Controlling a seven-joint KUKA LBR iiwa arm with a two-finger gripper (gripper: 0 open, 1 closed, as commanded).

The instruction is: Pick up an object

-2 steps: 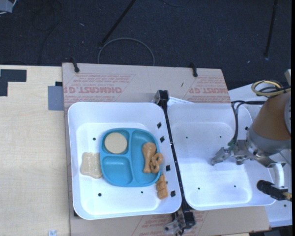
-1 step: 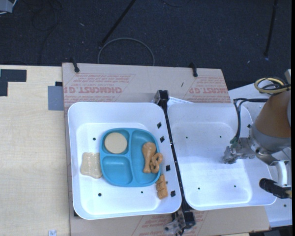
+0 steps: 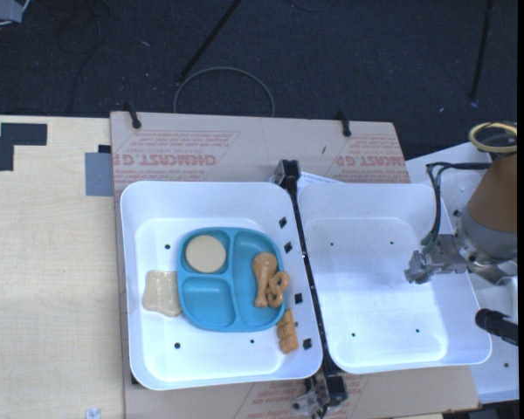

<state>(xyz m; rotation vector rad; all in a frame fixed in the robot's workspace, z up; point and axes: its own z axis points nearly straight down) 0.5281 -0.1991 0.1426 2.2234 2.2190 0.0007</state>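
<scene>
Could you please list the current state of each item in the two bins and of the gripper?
Blue three-compartment plastic tray: flat in left bin.
Round beige disc: in tray's upper-left compartment.
Tan pretzel-shaped piece: in tray's right compartment.
Pale bread-like slab: beside tray's left edge.
Small orange-brown chunk: outside tray's lower-right corner.
Gripper: over right bin.

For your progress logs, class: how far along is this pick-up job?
Done: nothing lifted. The blue divided plastic tray, its round tan disc and the other tan pieces lie in the left white bin. In hand: the gripper hangs over the right white bin. Left: reach, grasp, lift.
</scene>
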